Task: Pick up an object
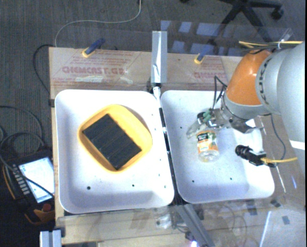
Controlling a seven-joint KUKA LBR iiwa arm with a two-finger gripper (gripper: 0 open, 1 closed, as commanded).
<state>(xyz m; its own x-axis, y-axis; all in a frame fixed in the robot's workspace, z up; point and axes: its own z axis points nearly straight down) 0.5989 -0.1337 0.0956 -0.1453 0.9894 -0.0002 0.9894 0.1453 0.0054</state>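
Right bin (194, 187): bottle (208, 144) just beneath pincer (209, 118).

On your bench (117, 71), a brown board top, you have two shallow white bins side by side, the left bin (66, 189) and the right bin (256, 187), touching along a metal divider post (158, 60) between them.

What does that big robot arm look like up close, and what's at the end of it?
The arm is a thick, rounded grey tube with a glossy orange band above the wrist. Thin dark cables run along the wrist. At its tip sits a small dark metal gripper, and a black fitting with a yellow cable hangs nearby.
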